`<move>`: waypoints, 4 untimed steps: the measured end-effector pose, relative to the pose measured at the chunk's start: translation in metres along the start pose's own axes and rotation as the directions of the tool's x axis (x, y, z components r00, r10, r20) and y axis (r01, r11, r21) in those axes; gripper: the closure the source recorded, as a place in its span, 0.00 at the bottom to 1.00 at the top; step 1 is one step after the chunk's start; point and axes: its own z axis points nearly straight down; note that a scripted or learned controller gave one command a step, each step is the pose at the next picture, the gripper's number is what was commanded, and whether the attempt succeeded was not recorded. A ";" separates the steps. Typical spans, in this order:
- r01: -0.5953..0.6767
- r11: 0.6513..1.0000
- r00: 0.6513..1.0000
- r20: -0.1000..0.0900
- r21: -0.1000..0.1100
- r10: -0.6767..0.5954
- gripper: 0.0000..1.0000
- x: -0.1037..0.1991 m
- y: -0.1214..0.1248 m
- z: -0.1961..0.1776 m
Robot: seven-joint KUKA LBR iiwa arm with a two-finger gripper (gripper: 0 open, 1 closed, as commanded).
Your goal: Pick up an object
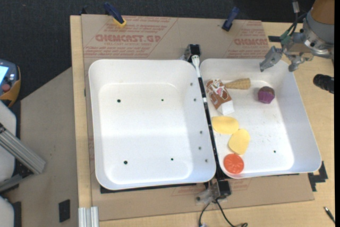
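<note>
My gripper [282, 61] hangs open over the back right corner of the right bin [297, 130], with nothing between its fingers. Below and left of it lies a purple round object [266, 94]. Further left are a tan cone [237, 84] and a brown-and-white packet [219, 96] by the bin's left wall. Toward the front lie two yellow pieces [225, 125] [239, 141] and an orange-red round object [234, 164].
The left bin [106, 130] sits beside the right one, their walls meeting at a black clamp strip [202, 98]. Both rest on a cardboard sheet [159, 34] held by blue clamps [114, 14] at the back.
</note>
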 end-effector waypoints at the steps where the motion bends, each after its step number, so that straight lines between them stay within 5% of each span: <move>1: 0.005 1.000 1.000 -0.005 0.009 -0.005 0.00 0.054 0.013 0.097; 3: 0.001 1.000 1.000 0.000 0.001 -0.001 0.00 0.102 0.014 0.120; 4: 0.001 1.000 1.000 0.001 -0.004 -0.001 1.00 0.101 0.016 0.107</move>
